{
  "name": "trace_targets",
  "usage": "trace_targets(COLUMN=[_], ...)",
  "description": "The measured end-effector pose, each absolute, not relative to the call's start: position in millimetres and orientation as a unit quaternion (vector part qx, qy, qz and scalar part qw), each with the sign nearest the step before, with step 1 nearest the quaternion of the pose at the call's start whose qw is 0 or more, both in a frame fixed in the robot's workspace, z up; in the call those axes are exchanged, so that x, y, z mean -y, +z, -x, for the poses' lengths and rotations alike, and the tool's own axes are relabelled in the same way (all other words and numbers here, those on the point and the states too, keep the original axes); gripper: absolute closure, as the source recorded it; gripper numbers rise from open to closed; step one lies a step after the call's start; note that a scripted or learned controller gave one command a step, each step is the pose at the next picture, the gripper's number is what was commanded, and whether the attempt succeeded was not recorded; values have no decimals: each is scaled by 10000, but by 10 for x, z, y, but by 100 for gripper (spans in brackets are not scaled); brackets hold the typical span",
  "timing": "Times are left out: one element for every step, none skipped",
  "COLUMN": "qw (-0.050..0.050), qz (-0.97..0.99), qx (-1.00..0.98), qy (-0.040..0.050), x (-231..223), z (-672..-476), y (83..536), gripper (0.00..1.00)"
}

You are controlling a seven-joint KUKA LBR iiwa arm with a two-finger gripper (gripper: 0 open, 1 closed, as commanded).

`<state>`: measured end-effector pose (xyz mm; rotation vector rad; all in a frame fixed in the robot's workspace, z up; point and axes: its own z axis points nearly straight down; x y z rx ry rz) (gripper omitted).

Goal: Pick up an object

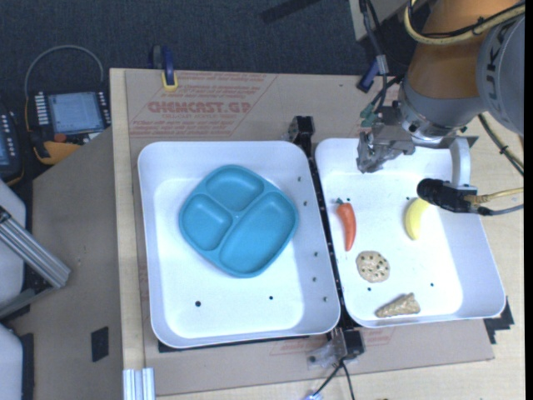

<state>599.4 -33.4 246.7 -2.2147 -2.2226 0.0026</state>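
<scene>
Objects for picking all lie in the right bin (479, 257): 4 small items on its white floor. An orange carrot-like piece (347, 223) lies along the bin's left wall, about halfway down. Just below it, toward the front edge of the counter (133, 115), sits a round speckled cookie (372, 266), and nearer the front wall lies a tan, wedge-shaped piece (398, 306). A yellow banana-like piece (415, 219) rests toward the bin's right side, well apart from the carrot. None of them looks lifted; each sits flat on the bin floor.

The pincer (376, 155) hangs over the back left corner of the right bin, near the back wall and apart from every item; the carrot is the nearest, lying forward of it. Whether its fingers are spread or pressed together cannot be told from this angle, as the tips blur into a dark grey mass. Nothing is visible between them.

The left bin (158, 223) holds a blue divided plate (239, 220) with 3 compartments, set roughly in the middle.

As a judgement, the task stands at its start: no item is gripped or raised. What remains is choosing an item, moving above it, descending, closing on it and lifting it.
</scene>
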Motion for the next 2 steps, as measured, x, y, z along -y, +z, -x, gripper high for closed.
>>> trace_targets(qw=[24,23], qz=[7056,7049], qx=[7086,7093], qy=[11,7], x=[-149,-773], z=[-5733,-5579], y=[2369,2301], gripper=[100,100])
